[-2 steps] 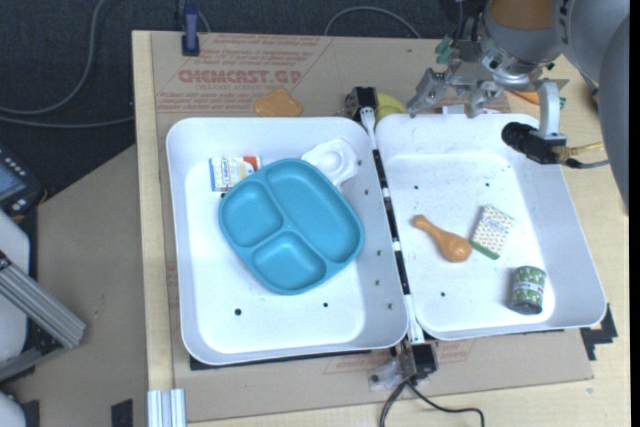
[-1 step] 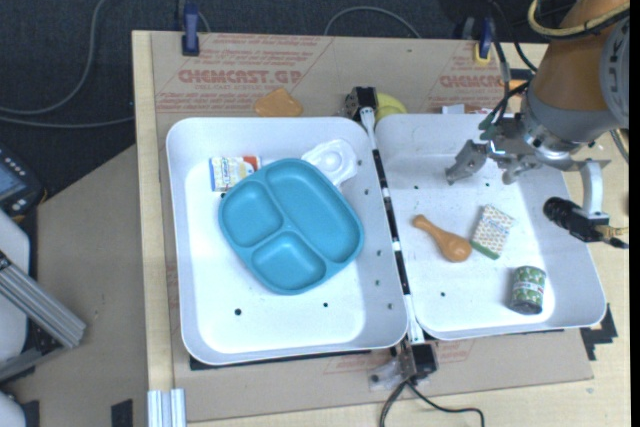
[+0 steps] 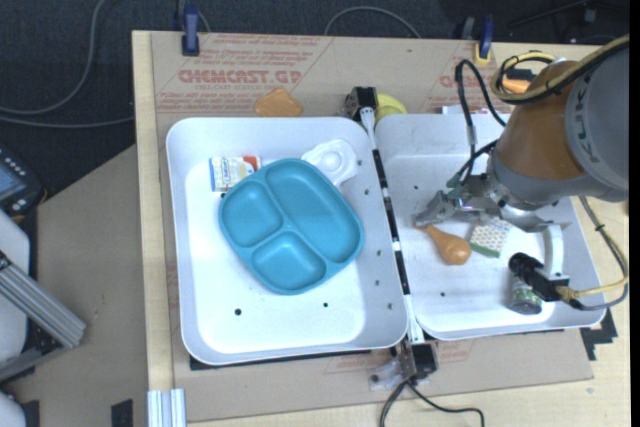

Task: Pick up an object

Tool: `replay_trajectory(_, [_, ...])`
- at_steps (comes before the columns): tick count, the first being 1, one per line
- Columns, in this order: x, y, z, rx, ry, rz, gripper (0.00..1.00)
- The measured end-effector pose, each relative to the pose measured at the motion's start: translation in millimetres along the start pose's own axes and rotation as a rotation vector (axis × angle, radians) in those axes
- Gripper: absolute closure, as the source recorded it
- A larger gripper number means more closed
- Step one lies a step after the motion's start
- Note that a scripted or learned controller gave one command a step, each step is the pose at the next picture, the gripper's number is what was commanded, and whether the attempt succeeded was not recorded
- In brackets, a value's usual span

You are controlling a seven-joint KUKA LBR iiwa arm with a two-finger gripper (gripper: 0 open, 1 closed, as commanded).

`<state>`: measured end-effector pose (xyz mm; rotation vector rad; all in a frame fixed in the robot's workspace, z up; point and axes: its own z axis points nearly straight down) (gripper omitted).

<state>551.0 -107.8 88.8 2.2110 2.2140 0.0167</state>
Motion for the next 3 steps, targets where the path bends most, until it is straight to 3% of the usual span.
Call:
replay_trajectory(1, [12.2,-30.4,4.0,0.021,0.004,0.002,0.0])
replay_trajectory(2, [11.7,-28.6,-6.3,0.016,0.002,0.003,1.0])
replay_trajectory(3, [98.3,13.2,-101.9,0.004,0.004,-0.01,1.0])
